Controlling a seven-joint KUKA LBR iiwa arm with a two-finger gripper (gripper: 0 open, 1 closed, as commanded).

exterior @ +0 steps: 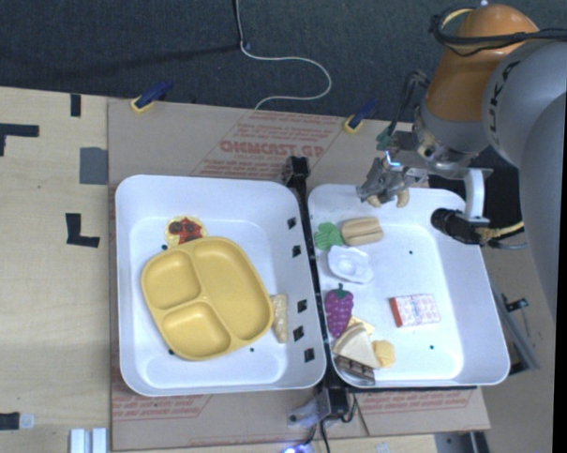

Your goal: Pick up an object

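Toys crowd the lower left corner of the right bin (465,365): a sandwich wedge (355,349) against the near wall, a small yellow piece (383,352) touching it, and purple grapes (338,308) just above. A red-and-white packet (414,310) lies alone toward the middle of that bin. Higher in the frame sit a white wrapper (349,264), then a bun (361,231) with a green leaf (327,235) touching its left end. In the left bin (134,205) a yellow tray (205,297) fills the middle, a corn cob (279,316) lies at its right edge and a small pizza (184,230) at its upper left.

At the upper right of the frame the hand (384,185) hangs over the far rim of the right bin, above the bun and apart from it. Nothing shows between its fingers, and whether they stand wide or narrow cannot be told from this angle.

By my reading, the step in hand is the approach; no object has been taken. The bun looks the nearest target. The next move calls for lining up over it, spreading the fingers across its short width and descending without catching the leaf or the bin wall.
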